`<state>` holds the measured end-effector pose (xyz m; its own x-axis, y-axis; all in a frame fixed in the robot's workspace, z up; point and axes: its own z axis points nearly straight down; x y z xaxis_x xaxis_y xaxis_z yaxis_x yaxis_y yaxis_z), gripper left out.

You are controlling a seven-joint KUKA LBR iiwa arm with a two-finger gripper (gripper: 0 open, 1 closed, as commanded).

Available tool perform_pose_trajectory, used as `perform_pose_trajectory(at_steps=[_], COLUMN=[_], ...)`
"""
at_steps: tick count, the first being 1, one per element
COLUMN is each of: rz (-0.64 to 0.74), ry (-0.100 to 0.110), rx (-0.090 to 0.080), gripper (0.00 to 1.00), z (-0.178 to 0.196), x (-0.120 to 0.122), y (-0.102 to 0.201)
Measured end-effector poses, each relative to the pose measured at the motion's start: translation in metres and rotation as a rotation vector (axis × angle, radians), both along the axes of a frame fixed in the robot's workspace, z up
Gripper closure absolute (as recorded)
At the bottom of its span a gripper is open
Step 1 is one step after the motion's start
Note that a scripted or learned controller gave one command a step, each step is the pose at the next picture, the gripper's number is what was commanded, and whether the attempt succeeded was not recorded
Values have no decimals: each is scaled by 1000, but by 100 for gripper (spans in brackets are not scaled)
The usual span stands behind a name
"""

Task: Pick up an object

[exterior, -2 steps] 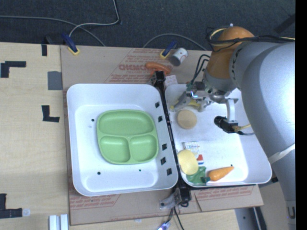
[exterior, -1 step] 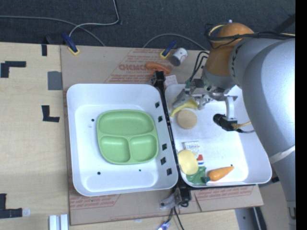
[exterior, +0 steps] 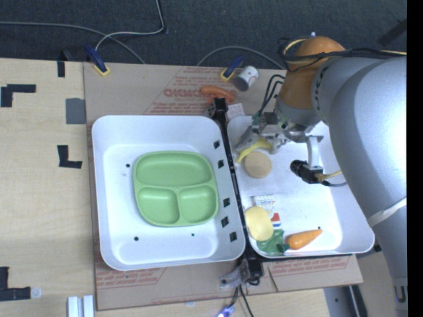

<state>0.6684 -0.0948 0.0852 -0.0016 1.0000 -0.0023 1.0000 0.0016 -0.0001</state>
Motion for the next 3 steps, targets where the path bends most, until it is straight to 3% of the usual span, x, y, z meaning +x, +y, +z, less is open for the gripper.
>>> perform_pose_trajectory(at_steps=[2, 3], rz=[0, 1], ry=[-2, -1], rx=[0, 2], gripper=[0, 0], z=[0, 0], x=[-12, 0], y=[-3, -3])
